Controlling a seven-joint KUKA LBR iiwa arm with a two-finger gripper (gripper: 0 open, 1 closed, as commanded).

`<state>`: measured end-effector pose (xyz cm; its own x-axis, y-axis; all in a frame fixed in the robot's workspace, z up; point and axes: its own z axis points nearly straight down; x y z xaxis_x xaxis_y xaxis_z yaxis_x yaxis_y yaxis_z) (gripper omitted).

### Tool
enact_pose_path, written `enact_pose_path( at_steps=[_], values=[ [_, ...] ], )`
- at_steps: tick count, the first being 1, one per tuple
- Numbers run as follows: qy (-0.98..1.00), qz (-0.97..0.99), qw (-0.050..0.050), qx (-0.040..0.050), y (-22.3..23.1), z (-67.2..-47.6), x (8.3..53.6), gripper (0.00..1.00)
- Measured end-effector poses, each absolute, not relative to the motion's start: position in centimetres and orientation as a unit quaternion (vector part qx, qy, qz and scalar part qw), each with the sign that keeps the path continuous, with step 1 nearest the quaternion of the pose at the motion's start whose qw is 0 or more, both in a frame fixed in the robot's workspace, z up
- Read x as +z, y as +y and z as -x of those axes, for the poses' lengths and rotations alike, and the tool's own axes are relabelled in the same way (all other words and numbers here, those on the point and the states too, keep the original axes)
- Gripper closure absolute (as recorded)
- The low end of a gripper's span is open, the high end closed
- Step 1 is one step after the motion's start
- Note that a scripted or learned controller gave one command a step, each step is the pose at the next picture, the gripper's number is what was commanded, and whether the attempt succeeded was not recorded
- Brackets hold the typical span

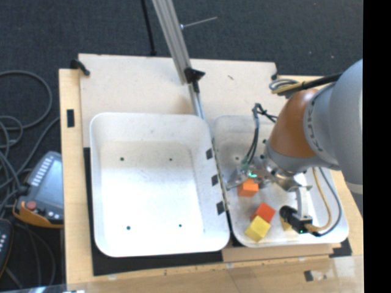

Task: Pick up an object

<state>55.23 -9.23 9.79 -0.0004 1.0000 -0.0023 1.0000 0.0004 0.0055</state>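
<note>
1. Bench (140, 84): pale board top, carrying two shallow white bins side by side.
2. Left bin (153, 182): large, rounded corners, white floor with a few small dark dots; it sits toward the bench's left and near edges.
3. Right bin (229, 136): smaller, just beside the left bin, toward the bench's right edge and near right corner. It holds the loose blocks.
4. Arm (317, 127): grey, with an orange band above the wrist, reaching in from the right and hanging over the right bin.
5. Gripper (244, 179): low inside the right bin, near the wall it shares with the left bin. A small green light glows on it. Whether it is released or clenched cannot be told.
6. Orange block (248, 188): directly under the gripper, touching or just below it; whether it is grasped cannot be told.
7. Red-orange block (265, 212): on the right bin's floor, nearer the bench's near edge.
8. Yellow block (258, 228): just beside the red-orange block, close to the bin's near wall.
9. Metal pole (174, 35): slanted, rising from the bench's far part between the bins.
</note>
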Motion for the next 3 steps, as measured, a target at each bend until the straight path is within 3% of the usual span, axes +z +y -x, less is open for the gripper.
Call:
enact_pose_path(
  at_steps=[1, 2, 3],
  values=[
    [0.707, -0.707, 0.003, 0.0012, -9.3, -55.2, 10.8, 1.00],
    [0.710, -0.705, 0.001, 0.0029, -2.7, -50.4, 21.0, 1.00],
    [0.710, -0.704, -0.001, 0.0005, 5.3, -50.9, 19.5, 1.00]
  ],
)
